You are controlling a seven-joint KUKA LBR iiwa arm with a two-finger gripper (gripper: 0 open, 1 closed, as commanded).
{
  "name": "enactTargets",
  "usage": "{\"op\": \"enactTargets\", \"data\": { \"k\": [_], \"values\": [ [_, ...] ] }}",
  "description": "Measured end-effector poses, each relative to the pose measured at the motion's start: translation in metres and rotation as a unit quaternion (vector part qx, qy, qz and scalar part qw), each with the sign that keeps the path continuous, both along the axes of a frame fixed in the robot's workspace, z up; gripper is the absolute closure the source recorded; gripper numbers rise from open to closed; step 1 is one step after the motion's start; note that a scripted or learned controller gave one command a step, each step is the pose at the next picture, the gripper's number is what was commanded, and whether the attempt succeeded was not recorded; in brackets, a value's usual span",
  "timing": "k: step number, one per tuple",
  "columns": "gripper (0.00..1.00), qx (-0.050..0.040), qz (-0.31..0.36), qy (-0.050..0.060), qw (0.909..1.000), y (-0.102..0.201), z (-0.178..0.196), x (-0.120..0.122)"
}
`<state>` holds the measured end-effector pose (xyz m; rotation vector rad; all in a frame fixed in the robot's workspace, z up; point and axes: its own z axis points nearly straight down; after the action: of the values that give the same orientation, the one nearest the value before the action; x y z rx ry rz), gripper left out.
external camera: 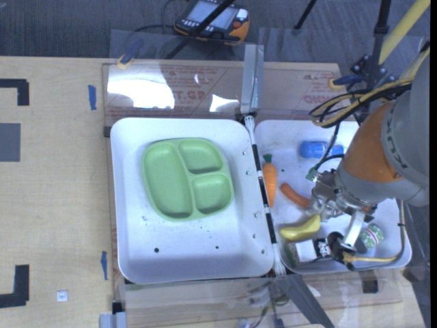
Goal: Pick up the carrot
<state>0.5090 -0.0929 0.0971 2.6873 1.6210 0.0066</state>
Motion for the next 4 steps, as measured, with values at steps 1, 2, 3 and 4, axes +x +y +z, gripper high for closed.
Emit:
{"op": "enactTargets", "data": {
  "k": [1,2,3,4],
  "values": [
    [1.00,0.0007,-0.197,0.004,0.9803,0.037,0.087,-0.018],
    [1.00,0.0006,-0.204,0.004,0.9790,0.039,0.109,-0.030],
    [1.00,0.0010,-0.192,0.005,0.9814,0.030,0.103,-0.030],
    [1.00,0.0009,-0.391,0.004,0.9205,0.003,0.109,-0.020]
  ]
}}
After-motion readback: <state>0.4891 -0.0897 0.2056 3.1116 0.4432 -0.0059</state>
